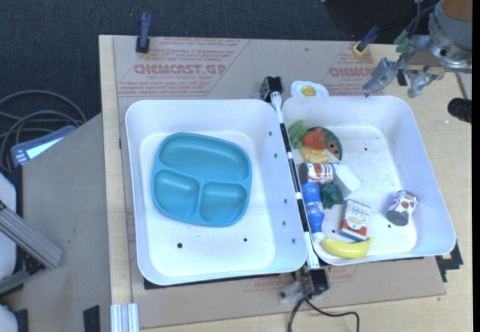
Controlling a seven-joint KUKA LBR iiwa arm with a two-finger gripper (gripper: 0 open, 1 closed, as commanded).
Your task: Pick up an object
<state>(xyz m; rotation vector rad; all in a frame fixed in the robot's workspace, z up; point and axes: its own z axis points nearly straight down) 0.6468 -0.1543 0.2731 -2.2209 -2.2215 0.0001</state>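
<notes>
Hovering with fingers apparently spread, the gripper (pixel 400 77) above the right bin's (pixel 420 136) far rim, needing to descend squarely over the lone can (pixel 402 207) near its right wall.

In the white left bin (pixel 142 128) lies a plain sky-blue divided plate (pixel 201 178). The white right bin (pixel 420 143) holds a yellow banana (pixel 346 247), a red-and-white carton (pixel 355 219), a blue-capped bottle (pixel 312 204) and a red-labelled can (pixel 320 171).
</notes>
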